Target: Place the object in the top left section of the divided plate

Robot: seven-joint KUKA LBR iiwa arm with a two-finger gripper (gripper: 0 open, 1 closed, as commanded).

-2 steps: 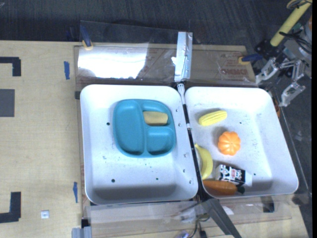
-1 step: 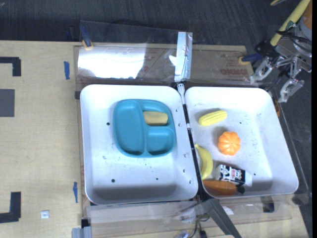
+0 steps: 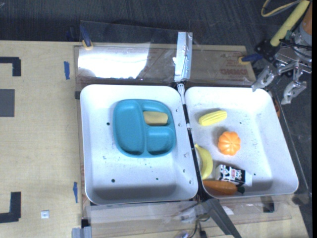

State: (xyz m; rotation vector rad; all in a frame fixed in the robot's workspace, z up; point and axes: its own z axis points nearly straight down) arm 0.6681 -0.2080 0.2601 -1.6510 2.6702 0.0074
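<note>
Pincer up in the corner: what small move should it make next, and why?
Probably swing left toward the blue plate: the pincer hangs by the right bin's far corner, while the tan piece lies in the plate's upper right section.

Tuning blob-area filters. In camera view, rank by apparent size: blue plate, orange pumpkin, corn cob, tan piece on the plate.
1. Blue divided plate, clearly largest.
2. Orange pumpkin.
3. Corn cob and tan piece: they look about alike, too close to rank.
</note>
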